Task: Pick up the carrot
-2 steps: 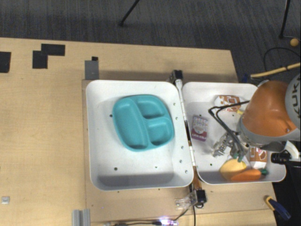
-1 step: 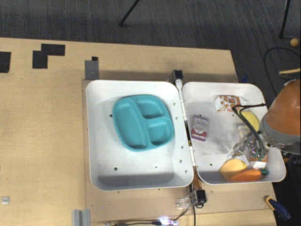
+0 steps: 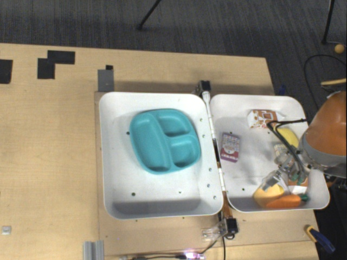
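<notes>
The grey arm's two-finger gripper hangs low over the right white plastic bin — whether it is open or closed cannot be told. The orange carrot lies at that bin's near edge, against a yellow rounded object, just below the gripper.

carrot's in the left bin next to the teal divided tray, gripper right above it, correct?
Not quite: the carrot lies in the right bin, at its near edge beside a yellow item. The teal divided tray sits alone in the left bin. The gripper is indeed just above the carrot, as the camera view shows.
</notes>
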